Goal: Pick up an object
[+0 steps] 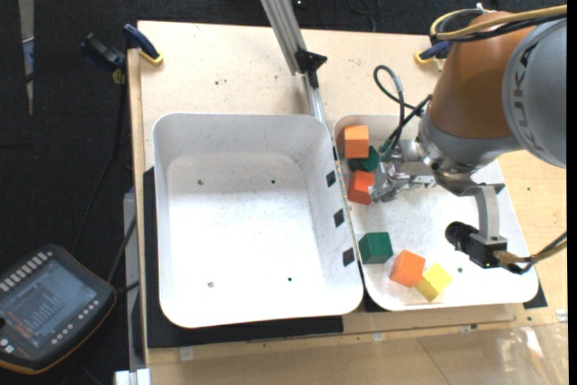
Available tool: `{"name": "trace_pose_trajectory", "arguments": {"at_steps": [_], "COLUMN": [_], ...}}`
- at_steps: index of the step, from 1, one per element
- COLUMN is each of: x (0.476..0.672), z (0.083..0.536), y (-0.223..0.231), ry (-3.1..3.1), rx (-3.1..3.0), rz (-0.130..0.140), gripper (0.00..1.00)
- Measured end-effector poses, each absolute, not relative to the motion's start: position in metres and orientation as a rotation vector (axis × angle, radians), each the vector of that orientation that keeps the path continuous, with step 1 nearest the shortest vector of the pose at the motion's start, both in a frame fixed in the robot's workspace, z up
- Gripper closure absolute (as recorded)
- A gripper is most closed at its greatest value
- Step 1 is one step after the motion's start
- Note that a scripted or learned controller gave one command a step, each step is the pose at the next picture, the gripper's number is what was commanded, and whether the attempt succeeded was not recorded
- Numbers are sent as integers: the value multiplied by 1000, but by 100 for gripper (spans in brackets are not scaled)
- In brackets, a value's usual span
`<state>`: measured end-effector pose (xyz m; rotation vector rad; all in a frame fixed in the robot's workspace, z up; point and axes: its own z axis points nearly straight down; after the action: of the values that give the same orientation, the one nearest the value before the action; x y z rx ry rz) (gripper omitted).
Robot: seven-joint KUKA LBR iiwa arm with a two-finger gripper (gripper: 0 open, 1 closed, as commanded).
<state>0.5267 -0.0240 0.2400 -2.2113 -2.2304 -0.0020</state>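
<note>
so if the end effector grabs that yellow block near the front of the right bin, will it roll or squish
The yellow block looks flat-faced and hard-edged, so it probably slides rather than rolls and likely stays rigid. It touches the orange block, so a push may nudge both.

You're looking at six blocks lying in the right bin [505, 291]: an orange cube [357, 142], a dark green block [367, 160] and a red-orange block [361, 187] crowding its back-left corner; a green cube [375, 246], orange cube [407, 268] and yellow block [434, 281] sitting by its front edge.
</note>
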Motion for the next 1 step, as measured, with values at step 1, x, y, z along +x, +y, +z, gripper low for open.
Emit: {"name": "trace_pose_trajectory", "arguments": {"at_steps": [1], "x": [529], "z": [246], "y": [28], "ry": [-2230], "rx": [-2212], "rz": [-2], "gripper": [100]}}
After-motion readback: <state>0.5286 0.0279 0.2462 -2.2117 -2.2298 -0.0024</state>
